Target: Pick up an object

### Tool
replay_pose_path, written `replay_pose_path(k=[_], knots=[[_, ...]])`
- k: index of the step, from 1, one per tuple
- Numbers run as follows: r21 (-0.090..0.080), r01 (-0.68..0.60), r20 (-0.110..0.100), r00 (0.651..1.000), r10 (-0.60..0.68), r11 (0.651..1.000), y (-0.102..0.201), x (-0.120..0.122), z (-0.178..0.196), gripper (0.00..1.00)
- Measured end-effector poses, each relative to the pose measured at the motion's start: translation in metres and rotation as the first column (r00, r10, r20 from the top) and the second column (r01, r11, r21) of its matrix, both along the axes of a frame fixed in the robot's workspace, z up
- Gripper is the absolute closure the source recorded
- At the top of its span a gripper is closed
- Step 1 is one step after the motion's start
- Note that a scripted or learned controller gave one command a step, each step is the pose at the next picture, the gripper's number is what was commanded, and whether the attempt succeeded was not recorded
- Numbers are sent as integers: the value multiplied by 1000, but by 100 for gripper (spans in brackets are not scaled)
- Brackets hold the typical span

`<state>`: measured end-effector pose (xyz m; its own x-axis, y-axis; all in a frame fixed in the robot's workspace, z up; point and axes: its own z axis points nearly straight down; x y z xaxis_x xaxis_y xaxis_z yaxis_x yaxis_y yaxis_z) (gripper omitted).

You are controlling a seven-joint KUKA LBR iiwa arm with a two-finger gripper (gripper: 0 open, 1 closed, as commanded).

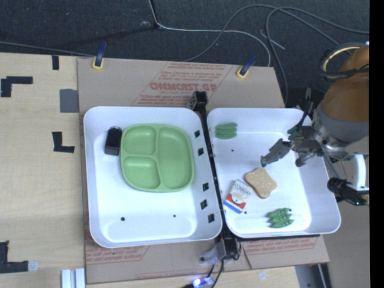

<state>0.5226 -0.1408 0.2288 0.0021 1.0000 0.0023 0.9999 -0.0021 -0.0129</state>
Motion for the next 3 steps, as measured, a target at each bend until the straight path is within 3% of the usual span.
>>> replay_pose_path(k=[1,3], knots=[[-2,-3,11,1000,4,1000,0,3,6,0],[-2,-3,6,1000,3,1000,6,7,-96,0]])
